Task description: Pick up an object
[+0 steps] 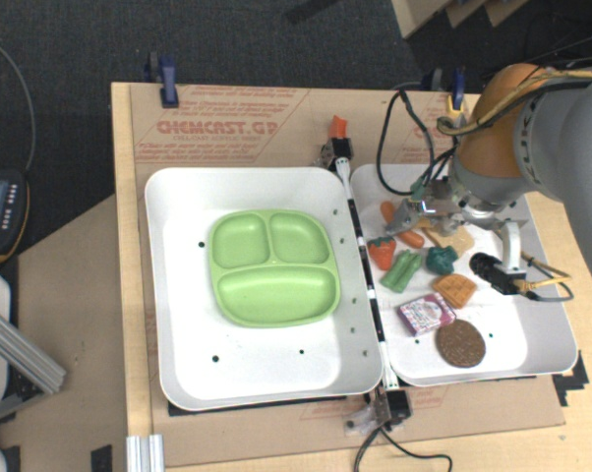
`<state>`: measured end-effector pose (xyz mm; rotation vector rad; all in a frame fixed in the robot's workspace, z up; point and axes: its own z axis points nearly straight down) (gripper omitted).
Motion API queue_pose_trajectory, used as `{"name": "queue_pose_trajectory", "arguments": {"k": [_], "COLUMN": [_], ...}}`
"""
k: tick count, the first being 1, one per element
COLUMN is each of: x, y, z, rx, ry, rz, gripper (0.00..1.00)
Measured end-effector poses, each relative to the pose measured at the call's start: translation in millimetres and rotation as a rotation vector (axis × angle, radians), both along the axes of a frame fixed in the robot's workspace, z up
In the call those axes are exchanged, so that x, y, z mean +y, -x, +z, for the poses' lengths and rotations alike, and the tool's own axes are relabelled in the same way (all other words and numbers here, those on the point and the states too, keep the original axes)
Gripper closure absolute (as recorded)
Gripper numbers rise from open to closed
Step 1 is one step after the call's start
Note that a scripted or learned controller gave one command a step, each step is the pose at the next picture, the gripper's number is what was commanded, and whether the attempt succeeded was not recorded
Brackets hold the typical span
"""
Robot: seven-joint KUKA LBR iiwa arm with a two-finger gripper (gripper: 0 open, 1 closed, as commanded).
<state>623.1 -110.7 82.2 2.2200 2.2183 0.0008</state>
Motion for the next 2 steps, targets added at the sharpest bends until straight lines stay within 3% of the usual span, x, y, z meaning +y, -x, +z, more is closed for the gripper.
{"name": "queue_pose_trajectory", "arguments": {"k": [1, 2], "x": [-28, -29], "y": [93, 89], "z": [6, 18], "rx": [-0.005, -0.014], "ry": [0.002, 0.009], "rz": [-0.004, -0.003], "gripper": [0.0, 1.0]}}
